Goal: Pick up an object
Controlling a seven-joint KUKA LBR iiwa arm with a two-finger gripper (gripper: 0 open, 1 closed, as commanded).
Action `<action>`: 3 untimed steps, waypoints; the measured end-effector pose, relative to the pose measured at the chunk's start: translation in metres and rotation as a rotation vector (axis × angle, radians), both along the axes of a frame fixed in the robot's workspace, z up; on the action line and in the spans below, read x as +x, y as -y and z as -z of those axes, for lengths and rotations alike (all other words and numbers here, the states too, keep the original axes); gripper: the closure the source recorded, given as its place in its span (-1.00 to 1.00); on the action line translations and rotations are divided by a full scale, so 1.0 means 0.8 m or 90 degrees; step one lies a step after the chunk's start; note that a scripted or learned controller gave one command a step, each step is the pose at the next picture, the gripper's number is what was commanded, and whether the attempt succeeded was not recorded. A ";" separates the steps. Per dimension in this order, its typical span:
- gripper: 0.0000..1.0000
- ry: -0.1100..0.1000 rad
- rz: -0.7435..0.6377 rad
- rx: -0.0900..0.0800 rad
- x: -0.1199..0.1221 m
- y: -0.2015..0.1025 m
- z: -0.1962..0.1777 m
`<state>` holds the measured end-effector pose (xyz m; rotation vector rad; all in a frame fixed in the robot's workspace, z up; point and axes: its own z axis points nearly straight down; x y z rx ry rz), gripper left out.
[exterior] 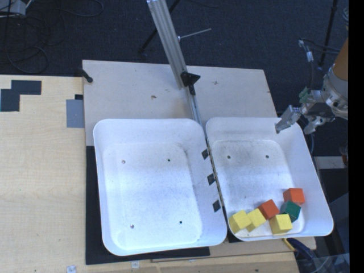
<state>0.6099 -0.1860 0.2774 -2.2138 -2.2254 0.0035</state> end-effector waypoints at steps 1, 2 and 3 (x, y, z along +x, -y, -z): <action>-1.00 0.002 -0.001 0.001 0.050 -0.080 0.017; -1.00 0.002 0.001 0.000 0.048 -0.076 0.016; -1.00 -0.004 0.004 0.001 0.046 -0.040 0.203</action>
